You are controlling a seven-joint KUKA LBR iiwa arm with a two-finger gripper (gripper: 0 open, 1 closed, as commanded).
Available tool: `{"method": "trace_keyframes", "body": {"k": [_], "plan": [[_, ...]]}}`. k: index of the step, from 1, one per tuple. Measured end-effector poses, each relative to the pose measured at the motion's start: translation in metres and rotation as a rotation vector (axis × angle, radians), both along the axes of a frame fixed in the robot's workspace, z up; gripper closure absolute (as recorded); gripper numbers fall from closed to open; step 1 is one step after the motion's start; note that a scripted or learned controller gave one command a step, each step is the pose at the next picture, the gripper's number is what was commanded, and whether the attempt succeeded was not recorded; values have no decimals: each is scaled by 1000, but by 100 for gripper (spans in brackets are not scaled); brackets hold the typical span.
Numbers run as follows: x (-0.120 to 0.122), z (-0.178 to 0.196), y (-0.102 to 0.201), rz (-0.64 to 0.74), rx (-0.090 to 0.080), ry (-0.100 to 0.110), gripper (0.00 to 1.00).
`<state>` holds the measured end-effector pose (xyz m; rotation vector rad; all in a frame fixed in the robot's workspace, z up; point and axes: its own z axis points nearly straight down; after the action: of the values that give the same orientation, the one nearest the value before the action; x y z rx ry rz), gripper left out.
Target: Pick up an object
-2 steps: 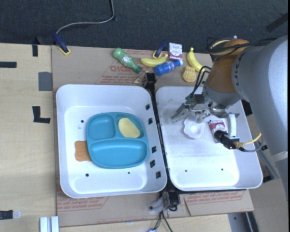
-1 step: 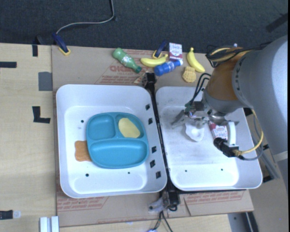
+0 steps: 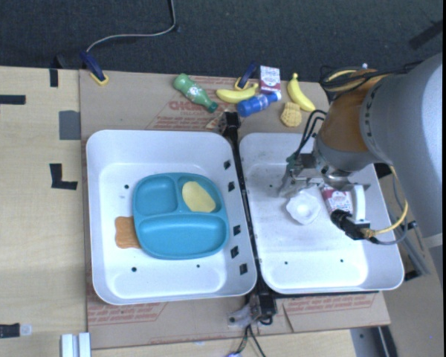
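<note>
Starting at the left bin (image 3: 104, 222): a blue divided tray (image 3: 180, 216) lies near its middle, a yellow oval piece (image 3: 199, 196) in the tray's upper right compartment, and a tan flat piece (image 3: 125, 232) pokes out from under the tray's left edge.

Bench, far edge above the seam between the bins: a green bottle (image 3: 194, 91), a yellow banana (image 3: 235, 94), a blue item (image 3: 254, 105), a small red-and-white carton (image 3: 270, 77), a second banana (image 3: 299, 94) and a tan lumpy piece (image 3: 291, 114), all outside the bins.

Right bin (image 3: 297, 270): a white rounded object (image 3: 304, 208) lies near the middle, toward the right wall. A red-and-white item (image 3: 334, 196) sits just beside it on the right, partly under the wrist.

Gripper (image 3: 299, 187): low in the right bin, directly above and touching or nearly touching the upper left edge of the white object. Whether its fingers are apart or together cannot be told; the wrist hides them.

Key relation: the white object lies just toward the bin's near edge and slightly right of the gripper. It looks roughly round, with no clear long axis, so approach angle probably matters little.
</note>
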<state>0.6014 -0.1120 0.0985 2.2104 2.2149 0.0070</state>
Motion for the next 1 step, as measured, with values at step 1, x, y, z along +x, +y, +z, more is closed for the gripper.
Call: {"method": "trace_keyframes", "body": {"k": [1], "plan": [[0,0,0,0,0,0,0]]}}
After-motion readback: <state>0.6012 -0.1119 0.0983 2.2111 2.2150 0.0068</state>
